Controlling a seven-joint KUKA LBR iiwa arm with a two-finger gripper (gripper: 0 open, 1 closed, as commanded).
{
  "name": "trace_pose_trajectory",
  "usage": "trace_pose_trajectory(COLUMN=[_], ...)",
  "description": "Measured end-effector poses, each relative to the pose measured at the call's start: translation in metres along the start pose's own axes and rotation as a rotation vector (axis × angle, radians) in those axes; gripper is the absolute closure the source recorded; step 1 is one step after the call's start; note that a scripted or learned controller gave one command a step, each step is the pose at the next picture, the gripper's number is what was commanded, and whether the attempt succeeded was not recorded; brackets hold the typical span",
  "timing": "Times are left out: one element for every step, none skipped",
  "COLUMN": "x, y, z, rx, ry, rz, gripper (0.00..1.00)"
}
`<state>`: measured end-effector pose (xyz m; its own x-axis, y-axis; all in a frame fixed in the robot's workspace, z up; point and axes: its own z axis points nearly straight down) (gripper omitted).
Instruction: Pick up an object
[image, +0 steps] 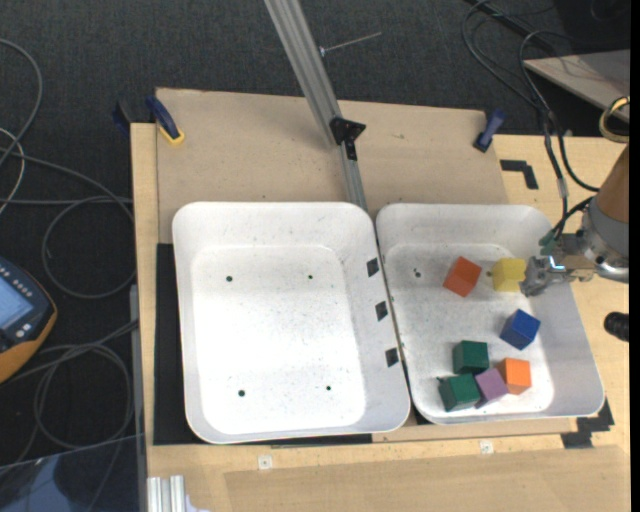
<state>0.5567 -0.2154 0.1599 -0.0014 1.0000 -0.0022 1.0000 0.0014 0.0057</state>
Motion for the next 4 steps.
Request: trace_pose_trajectory(x=[0.0, -0.001, 0.043, 0.092], y=[0.002, 0.004, 0.014, 0.022], z=[-0.044, -0.092, -0.096, -0.085], rx=[-0.001, -0.001, 0.002, 0.006], ry=[-0.001, -0.001, 0.002, 0.005], rz=[0.0, -0.001, -0.005, -0.005], gripper=[1.0, 1.0, 1.0, 1.0])
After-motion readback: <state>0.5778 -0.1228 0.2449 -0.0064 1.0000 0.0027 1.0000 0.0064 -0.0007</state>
